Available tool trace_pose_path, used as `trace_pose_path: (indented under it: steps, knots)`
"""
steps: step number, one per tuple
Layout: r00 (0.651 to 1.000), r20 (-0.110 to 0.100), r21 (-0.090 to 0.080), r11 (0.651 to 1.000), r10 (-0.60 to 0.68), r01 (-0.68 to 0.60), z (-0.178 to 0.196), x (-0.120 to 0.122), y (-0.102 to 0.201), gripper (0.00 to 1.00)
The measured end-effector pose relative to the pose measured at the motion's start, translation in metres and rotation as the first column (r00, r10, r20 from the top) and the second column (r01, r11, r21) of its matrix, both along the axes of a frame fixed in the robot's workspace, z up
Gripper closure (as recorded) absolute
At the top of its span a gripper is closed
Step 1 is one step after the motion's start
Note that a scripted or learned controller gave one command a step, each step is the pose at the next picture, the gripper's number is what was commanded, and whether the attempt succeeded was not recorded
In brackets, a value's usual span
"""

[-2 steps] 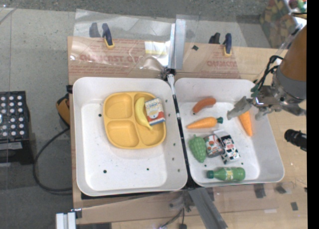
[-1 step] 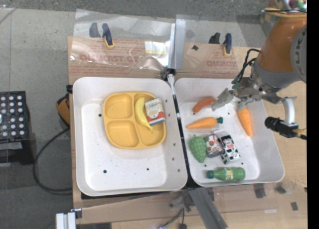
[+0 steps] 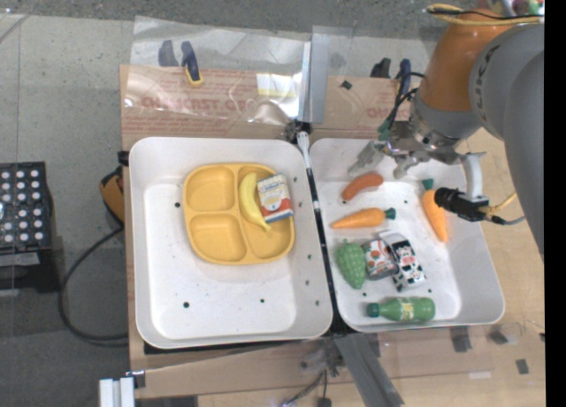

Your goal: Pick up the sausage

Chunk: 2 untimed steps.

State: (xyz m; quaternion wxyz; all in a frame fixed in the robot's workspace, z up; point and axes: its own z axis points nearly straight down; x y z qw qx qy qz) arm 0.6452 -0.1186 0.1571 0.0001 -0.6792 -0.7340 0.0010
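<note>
The sausage [image 3: 363, 186], a short reddish-brown piece, lies at the back of the right bin [image 3: 478, 303], tilted up to the right. My gripper [image 3: 386, 164] hangs just behind and above it, under the grey wrist with the orange band. Its two grey fingers [image 3: 363, 163] are spread open, and nothing is between them. The left fingertip ends close to the sausage's upper end; whether they touch cannot be told.
The right bin also holds an orange carrot [image 3: 361, 218] just in front of the sausage, a second carrot [image 3: 434, 216] at the right, a green vegetable [image 3: 351, 264], two small cartons [image 3: 393, 260] and a green bottle [image 3: 402, 310]. The left bin holds a yellow divided plate [image 3: 217, 237] with a banana [image 3: 250, 202] and a carton [image 3: 275, 198].
</note>
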Motion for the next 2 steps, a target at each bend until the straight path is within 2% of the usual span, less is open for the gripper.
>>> trace_pose_path:
  steps: [1,2]
  knots:
    - [0.996,-0.001,-0.003,0.996,0.093,-0.093,-0.065,0.01,0.022,0.0]
    - [0.981,-0.046,0.016,0.982,0.186,-0.186,-0.066,0.023,0.012,0.0]
